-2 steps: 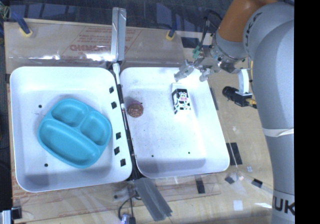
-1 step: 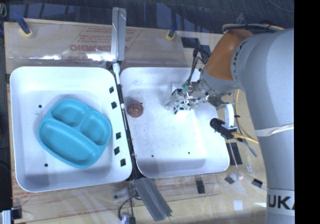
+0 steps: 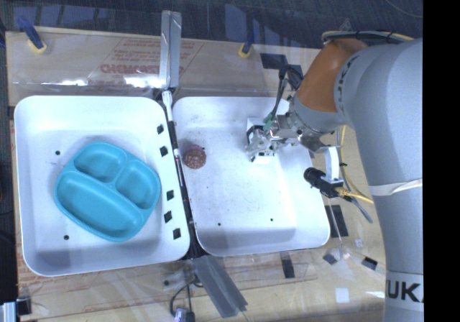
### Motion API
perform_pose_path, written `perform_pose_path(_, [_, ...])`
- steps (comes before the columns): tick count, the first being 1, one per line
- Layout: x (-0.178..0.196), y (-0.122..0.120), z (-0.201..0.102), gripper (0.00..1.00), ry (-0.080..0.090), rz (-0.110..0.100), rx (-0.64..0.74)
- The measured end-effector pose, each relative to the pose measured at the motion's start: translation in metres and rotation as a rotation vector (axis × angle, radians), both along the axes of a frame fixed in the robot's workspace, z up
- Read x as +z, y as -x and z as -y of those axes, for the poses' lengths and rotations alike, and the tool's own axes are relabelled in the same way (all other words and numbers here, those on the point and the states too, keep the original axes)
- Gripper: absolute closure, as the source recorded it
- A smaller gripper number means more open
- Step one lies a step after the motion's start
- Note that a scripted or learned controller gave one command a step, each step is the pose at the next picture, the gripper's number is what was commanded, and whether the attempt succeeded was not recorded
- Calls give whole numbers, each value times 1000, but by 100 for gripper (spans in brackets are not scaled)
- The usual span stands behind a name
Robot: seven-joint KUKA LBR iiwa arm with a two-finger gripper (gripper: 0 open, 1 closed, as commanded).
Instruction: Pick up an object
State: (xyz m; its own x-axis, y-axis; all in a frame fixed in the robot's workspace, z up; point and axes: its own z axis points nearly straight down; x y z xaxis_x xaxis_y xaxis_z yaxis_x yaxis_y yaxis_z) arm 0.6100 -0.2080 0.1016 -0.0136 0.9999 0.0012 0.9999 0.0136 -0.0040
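Note:
A small round brown object (image 3: 194,158) lies on the floor of the right bin (image 3: 237,220), close to its left wall. My gripper (image 3: 259,144) hangs low over the same bin, toward its back right, well to the right of the brown object. Its metal parts look small and cluttered against the white floor. I see nothing held in it. The grey arm with its orange band (image 3: 327,80) comes in from the right.
The left bin (image 3: 36,227) holds a blue divided plate (image 3: 108,190) with three compartments. A black divider strip (image 3: 175,177) runs between the bins. Cables and a black fitting (image 3: 320,180) sit by the right bin's right rim.

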Motion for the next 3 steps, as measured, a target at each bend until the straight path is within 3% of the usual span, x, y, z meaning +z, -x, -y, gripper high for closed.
perform_pose_path(1, [0,0,0,0,0,0,0])
perform_pose_path(2, [10,-1,-1,100,0,0,4])
perform_pose_path(3, [95,-26,-14,100,1,3,-6])
